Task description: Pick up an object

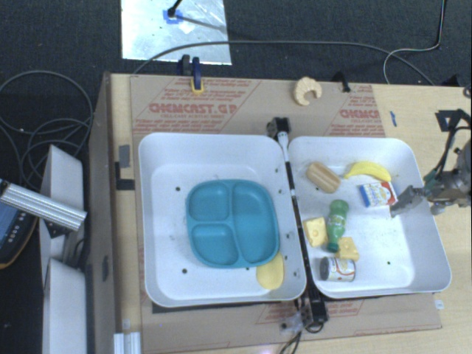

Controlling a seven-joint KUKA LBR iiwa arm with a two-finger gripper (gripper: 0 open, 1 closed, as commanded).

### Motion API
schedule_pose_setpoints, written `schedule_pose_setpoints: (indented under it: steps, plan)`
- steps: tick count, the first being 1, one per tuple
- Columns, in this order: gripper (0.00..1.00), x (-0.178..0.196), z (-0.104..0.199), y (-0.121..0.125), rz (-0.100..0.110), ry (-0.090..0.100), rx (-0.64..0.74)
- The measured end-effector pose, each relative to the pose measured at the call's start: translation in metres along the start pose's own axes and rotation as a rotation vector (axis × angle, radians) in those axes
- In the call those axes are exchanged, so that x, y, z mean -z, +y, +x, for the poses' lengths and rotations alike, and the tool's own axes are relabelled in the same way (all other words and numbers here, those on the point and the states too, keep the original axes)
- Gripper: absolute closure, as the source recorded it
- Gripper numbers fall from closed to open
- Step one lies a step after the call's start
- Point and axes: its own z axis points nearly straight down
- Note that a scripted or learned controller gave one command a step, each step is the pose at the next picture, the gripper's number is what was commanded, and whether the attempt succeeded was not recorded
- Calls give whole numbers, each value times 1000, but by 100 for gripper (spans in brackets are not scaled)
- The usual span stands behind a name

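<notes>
The right bin (424, 260) holds several small objects. A tan bread roll (323, 176) and a yellow banana (369, 170) lie near its far side. A white, blue and red carton (375, 195) sits beside the banana. A green bottle (337, 224) lies in the middle, with a yellow cheese wedge (316, 231) to its left and a small yellow block (348, 248) below it. A can (338, 268) lies on its side near the front. My gripper (404, 200) reaches in from the right edge, low over the bin, just right of the carton.
The left bin (166, 271) bears a blue divided plate (231, 223) with a yellow piece (271, 273) at its front right corner. A beige croissant-shaped toy (307, 90) lies on the cardboard behind the bins. Cables run along the back.
</notes>
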Motion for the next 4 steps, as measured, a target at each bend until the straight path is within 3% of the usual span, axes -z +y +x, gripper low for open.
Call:
schedule_pose_setpoints:
  steps: [1, 2, 3, 4]
  plan:
    - [0, -82, 75, 3, 2, 2, 1]
    - [0, -87, 59, 63, -2, 0, 1]
    - [0, -150, 91, 50, -15, -2, -1]
    - [0, -105, 27, 113, -4, -2, -2]
